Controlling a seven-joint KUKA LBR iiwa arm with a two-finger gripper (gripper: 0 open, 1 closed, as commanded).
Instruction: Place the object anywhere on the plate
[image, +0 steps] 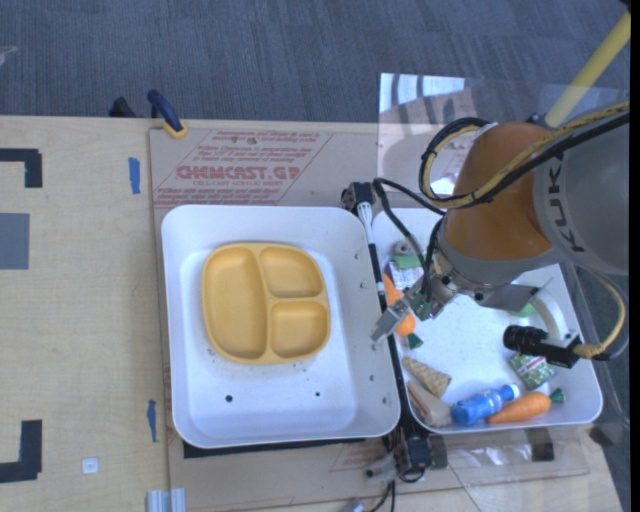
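My tool (398, 322) seems to pinch a small orange object (404, 322); I should lift clear of the bin wall before crossing to the plate (266, 302).

Plate (266, 302) yellow — bins (200, 400) white. Bottle (484, 404) blue, carrot (524, 407) orange. Item beside fingers (388, 325) — orange. Arm's band (497, 190) orange.

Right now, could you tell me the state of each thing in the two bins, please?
plate: bare, flat in the left bin
gripper: low at the right bin's left edge, an orange piece by its fingers
blue bottle: lying on its side
carrot: lying beside the bottle
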